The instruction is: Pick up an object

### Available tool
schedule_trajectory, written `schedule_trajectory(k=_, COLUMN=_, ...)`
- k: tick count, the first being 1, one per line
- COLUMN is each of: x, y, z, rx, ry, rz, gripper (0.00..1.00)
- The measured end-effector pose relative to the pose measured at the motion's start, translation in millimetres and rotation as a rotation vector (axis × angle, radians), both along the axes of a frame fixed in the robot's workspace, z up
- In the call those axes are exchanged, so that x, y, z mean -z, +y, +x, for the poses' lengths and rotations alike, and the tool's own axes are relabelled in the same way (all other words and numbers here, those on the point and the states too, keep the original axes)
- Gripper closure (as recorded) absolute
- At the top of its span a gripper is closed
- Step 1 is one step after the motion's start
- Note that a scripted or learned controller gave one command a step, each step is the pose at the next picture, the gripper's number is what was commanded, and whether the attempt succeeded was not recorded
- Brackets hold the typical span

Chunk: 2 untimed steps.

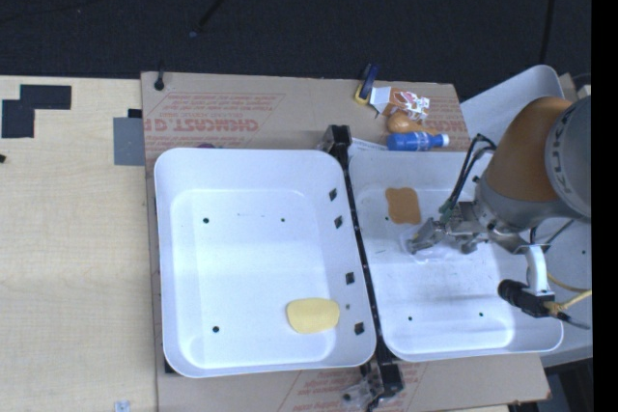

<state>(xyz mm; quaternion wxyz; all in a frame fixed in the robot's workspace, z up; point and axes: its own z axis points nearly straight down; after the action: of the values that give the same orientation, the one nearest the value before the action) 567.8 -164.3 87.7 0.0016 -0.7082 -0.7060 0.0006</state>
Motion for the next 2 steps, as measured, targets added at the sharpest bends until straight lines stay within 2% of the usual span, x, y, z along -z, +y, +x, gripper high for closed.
schedule_trajectory(k=1, x=-1, y=5, z=79, rx=-0.006, ry=-0.008, rz=-0.002, gripper=0.00)
schedule_trajectory(k=2, x=-48, y=-25, z=77, rx=-0.002, ry=-0.007, rz=-0.003, gripper=0.00)
